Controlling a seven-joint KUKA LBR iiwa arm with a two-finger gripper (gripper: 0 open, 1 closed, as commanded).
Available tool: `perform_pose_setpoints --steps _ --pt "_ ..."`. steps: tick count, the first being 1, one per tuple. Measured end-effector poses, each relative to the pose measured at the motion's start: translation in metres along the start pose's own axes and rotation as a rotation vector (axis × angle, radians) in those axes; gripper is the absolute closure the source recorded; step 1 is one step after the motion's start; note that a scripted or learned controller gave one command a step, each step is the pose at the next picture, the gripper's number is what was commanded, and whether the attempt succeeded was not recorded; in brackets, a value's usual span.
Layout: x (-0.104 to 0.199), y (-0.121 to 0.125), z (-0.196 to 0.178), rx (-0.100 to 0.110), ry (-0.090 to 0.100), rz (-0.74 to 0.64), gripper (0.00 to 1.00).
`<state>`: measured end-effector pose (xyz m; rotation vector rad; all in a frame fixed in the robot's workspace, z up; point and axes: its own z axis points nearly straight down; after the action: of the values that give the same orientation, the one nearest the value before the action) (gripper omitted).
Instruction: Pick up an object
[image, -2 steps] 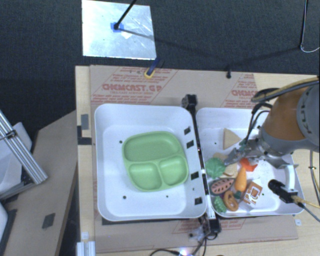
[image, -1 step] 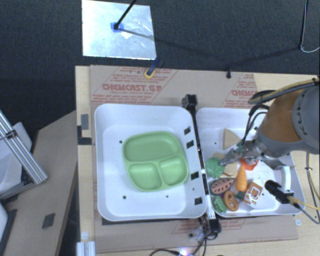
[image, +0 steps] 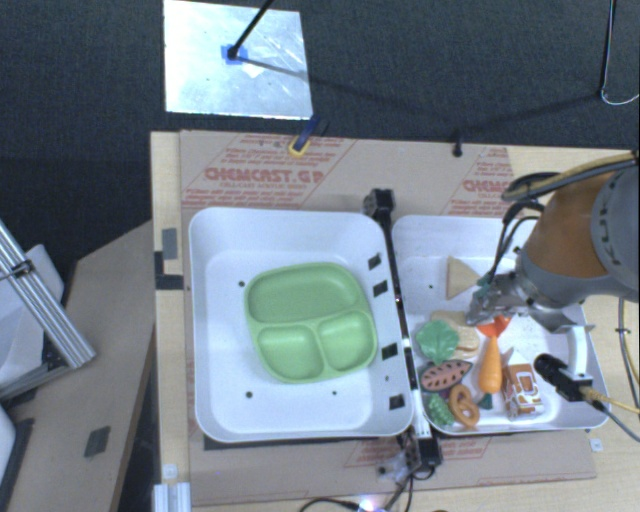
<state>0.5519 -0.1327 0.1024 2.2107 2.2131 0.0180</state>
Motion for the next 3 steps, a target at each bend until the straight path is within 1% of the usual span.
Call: perform_pose_setpoints --steps 1,2,3 --pt "-0.008 0.000 -0.047 0.012 -0.001 -0.001 1.00" --pt "-0.010 0.006 -0.111 0.009 -0.001 -0.003 1.00" --pt "-0.010 0.007 -0.123 0.015 0.001 -0.003 1.00"
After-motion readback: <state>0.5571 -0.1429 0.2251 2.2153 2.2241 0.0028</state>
